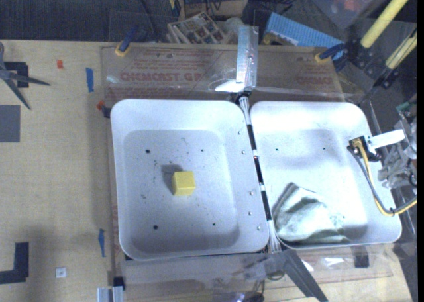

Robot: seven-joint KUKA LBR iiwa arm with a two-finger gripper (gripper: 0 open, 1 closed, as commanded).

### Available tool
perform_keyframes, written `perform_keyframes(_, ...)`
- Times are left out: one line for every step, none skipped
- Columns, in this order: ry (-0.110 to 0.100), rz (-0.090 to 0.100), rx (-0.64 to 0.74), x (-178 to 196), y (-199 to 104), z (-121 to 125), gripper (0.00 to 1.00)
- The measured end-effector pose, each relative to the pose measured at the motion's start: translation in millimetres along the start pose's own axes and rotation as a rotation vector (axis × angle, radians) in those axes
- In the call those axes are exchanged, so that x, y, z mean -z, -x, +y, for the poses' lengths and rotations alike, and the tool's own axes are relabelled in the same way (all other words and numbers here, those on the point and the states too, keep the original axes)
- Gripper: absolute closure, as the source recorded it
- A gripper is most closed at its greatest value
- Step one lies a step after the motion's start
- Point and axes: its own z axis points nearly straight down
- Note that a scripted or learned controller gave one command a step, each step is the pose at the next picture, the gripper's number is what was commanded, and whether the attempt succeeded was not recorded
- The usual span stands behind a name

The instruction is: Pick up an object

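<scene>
A yellow block (184,183) sits mid-left in the left bin (132,128). A crumpled grey cloth (305,214) lies low in the right bin (298,122), well apart.

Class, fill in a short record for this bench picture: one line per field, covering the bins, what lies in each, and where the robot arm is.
left bin: holds one yellow block, near its middle
right bin: holds a crumpled greyish item in its near corner, by the divider
arm: at the right bin's far-right rim, away from both objects
block held: no
yellow cable: loops along the right bin's right rim
</scene>
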Motion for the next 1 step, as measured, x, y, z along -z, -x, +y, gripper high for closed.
perform_keyframes(-0.003, -0.001, 0.001, 5.4, 1.0, -22.6, 1.00)
